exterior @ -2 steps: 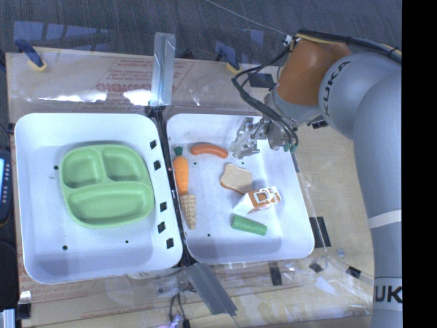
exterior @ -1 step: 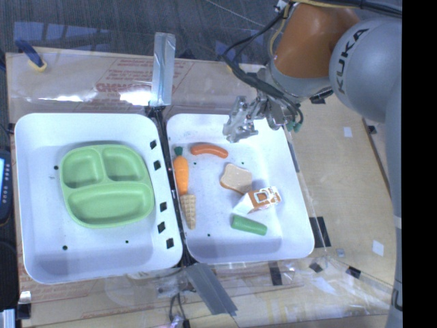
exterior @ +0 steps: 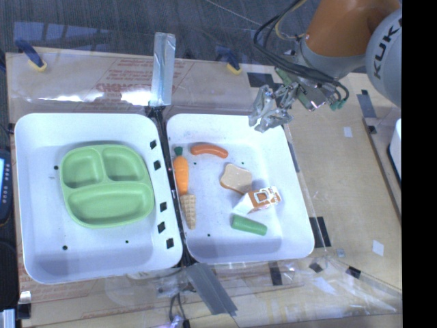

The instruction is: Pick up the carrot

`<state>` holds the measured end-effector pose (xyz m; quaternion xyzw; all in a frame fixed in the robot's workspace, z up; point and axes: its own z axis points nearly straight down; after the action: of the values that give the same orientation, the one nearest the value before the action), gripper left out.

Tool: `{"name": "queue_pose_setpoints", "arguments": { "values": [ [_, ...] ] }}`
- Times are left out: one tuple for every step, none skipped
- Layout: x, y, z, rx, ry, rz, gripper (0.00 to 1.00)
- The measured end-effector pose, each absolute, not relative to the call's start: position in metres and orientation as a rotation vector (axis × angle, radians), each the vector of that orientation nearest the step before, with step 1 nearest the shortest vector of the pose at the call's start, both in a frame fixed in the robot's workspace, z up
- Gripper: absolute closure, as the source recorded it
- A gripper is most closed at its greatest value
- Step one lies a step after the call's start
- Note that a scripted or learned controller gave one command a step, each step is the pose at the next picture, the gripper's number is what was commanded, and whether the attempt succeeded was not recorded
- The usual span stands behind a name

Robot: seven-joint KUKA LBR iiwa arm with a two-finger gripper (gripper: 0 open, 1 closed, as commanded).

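While the carrot [exterior: 181,172] lies against the right bin's [exterior: 290,203] left wall, its long axis runs along that wall, green top toward the far end. An ice-cream cone [exterior: 188,209] lies just below it. The gripper [exterior: 268,115] hovers above the far right corner; whether it is gripping anything, I cannot tell.

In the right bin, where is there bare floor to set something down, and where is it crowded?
Right bin: bare floor along the near edge below the green piece, and at the far right corner beyond the sausage, under the gripper. Crowded along the left wall: carrot, cone. Bread and carton fill the middle.
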<state>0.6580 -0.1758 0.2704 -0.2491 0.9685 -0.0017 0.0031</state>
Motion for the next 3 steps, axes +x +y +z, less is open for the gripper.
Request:
{"name": "queue_pose_setpoints", "arguments": {
  "values": [
    [0.658,-0.162,0.250,-1.172,2.915,0.002,1.00],
    [0.657,-0.152,0.191,-1.901,2.503,0.006,1.00],
    [0.657,-0.079,0.192,-1.509,2.756,0.004,1.00]
  ]
}}
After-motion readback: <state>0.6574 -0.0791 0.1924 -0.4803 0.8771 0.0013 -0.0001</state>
